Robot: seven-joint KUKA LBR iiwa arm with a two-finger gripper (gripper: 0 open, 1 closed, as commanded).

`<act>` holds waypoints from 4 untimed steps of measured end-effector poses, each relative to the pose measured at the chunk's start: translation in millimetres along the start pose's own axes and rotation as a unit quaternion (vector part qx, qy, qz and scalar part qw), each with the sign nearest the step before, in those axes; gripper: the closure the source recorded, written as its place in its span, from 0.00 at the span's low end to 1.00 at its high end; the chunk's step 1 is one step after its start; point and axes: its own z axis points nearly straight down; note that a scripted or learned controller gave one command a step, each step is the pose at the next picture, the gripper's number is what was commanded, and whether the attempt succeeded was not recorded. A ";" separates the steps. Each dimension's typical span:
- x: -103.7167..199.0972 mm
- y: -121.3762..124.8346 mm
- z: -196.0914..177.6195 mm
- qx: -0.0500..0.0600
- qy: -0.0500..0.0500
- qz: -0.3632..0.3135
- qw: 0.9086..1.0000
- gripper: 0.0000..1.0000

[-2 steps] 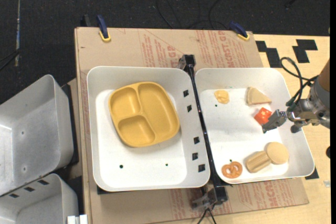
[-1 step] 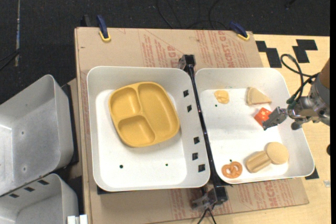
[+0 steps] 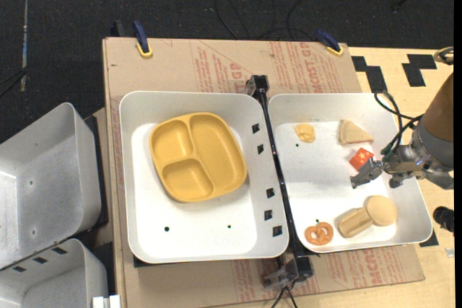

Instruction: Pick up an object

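Observation:
The right bin point(image 3: 328, 184) holds several small items: a red block point(image 3: 361, 157), a tan wedge point(image 3: 354, 132), a small yellow piece point(image 3: 304, 133), a pretzel point(image 3: 318, 233) and a tan wooden peg with a round head point(image 3: 367, 216). My gripper point(image 3: 378, 179) hangs over the bin's right side, just below and to the right of the red block and above the peg. Its dark fingers point(image 3: 361, 179) stand apart with nothing between them. The arm enters from the right edge.
The left bin point(image 3: 137, 227) holds a yellow divided plate point(image 3: 197, 156). A black divider with clips runs between the two bins. Grey tubs sit off the bench at the left. Cables lie on the dark floor behind.

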 end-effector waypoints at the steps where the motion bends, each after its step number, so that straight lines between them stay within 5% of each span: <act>1: 2.7 9.9 54.8 0.000 0.000 0.000 1.000 0.00; 2: 3.5 9.8 97.8 -0.001 0.000 0.000 1.000 0.00; 3: 3.3 10.8 85.4 -0.003 -0.001 0.000 1.000 1.00; 4: 9.1 20.7 30.1 -0.006 -0.002 -0.003 1.000 1.00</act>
